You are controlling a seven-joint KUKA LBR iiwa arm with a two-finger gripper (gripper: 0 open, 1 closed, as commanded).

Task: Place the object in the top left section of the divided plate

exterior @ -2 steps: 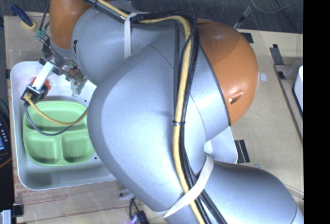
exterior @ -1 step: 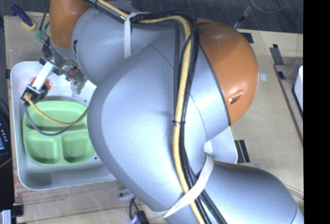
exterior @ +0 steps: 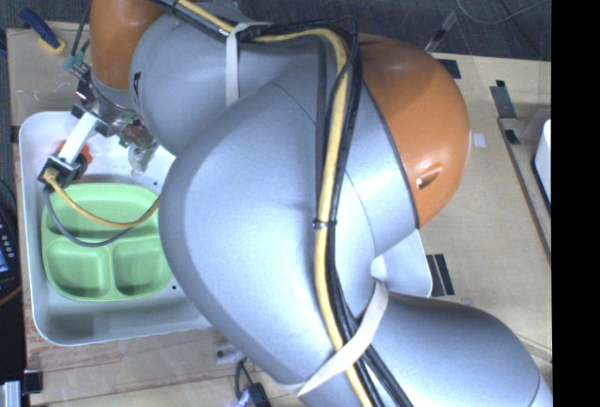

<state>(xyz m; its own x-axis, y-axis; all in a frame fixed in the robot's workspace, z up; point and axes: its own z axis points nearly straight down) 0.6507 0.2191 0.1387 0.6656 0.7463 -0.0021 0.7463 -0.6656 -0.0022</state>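
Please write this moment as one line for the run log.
arm: over left bin | gripper: above plate top edge | held object: cannot tell | plate sections in view: bare

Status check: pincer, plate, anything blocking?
Pincer above green divided plate, grip state unclear. Plate in left white bin. Arm hides the bin's right part.

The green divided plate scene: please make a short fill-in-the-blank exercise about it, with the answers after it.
1. The divided plate is ____ in colour.
2. The plate lies inside a shallow ____ bin.
3. A yellow cable runs along the big ____ arm.
4. The arm covers the plate's ____ side in the camera view.

Missing words: green; white; grey; right
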